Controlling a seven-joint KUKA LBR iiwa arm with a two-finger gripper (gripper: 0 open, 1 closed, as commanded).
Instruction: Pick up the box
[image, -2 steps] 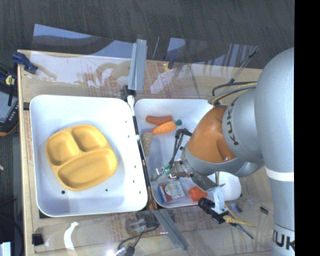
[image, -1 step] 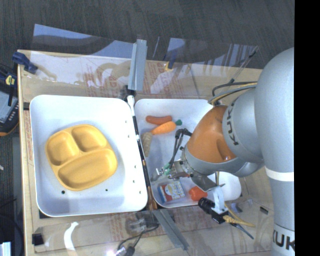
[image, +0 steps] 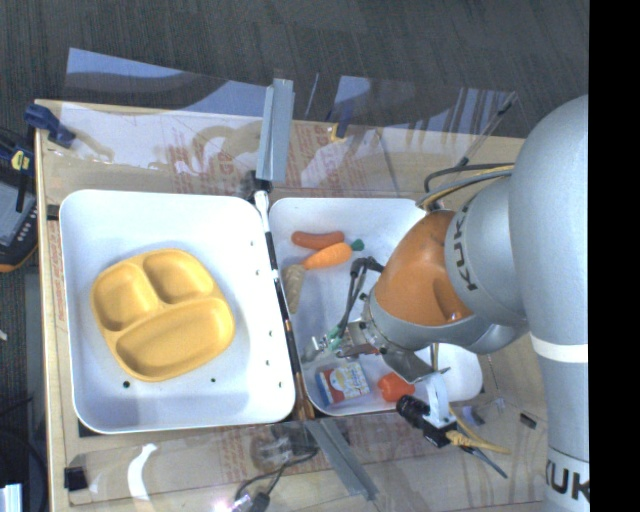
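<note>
Camera view looks down on two white bins side by side: the left bin (image: 80, 400) carries one yellow divided plate (image: 163, 312), and the arm (image: 500, 270) leans over the right bin (image: 300, 220). The gripper (image: 335, 345) hangs low near that bin's front — whether it is open or closed I cannot tell, since the orange wrist band hides much of it. The box (image: 345, 384), a small printed carton, lies flat just in front of the gripper at the bin's near edge, beside one red piece (image: 395, 385). Two carrots (image: 325, 250) lie at the far end — one reddish, one orange. By my reading the step in hand is the approach; nothing looks gripped. The next move calls for centring over the box and descending clear of the wall.
</note>
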